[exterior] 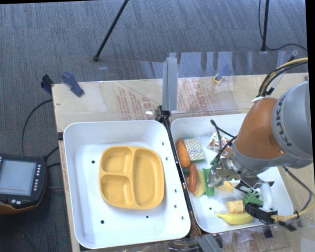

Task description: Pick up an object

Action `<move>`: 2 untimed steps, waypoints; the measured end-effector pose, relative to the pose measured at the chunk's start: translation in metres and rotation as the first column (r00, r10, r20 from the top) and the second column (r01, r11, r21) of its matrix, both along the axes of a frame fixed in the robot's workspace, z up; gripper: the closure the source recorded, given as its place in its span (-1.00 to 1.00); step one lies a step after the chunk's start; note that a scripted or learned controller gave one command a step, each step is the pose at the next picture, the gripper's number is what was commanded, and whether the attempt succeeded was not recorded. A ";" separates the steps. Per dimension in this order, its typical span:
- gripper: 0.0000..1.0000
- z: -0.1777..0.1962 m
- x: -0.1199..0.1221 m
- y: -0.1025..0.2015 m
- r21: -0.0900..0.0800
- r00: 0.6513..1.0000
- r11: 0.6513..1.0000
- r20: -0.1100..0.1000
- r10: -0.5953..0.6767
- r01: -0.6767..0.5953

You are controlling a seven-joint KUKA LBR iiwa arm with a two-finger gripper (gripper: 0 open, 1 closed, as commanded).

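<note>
Left bin [80, 153] held a yellow tray [132, 177]. Right bin [285, 198] held toy food [194, 171]. Jaws [219, 178] hovered among it; we couldn't tell their opening. We judged singling one piece, descending squarely, wisest.

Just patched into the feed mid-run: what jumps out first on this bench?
The yellow divided tray lies alone in the left bin. The grey and orange arm reaches from the right over the right bin, crowded with toy food: a banana near its front edge, a carrot by its left wall.
</note>
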State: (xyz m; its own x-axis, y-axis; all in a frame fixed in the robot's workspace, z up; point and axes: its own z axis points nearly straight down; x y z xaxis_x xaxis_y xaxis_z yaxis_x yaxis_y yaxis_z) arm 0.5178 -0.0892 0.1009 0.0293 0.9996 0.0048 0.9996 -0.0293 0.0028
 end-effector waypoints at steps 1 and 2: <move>-1.00 -0.001 0.000 0.000 0.000 1.000 1.000 -0.001 0.000 0.000; -1.00 -0.012 0.006 0.000 -0.004 0.994 0.994 -0.002 -0.106 0.106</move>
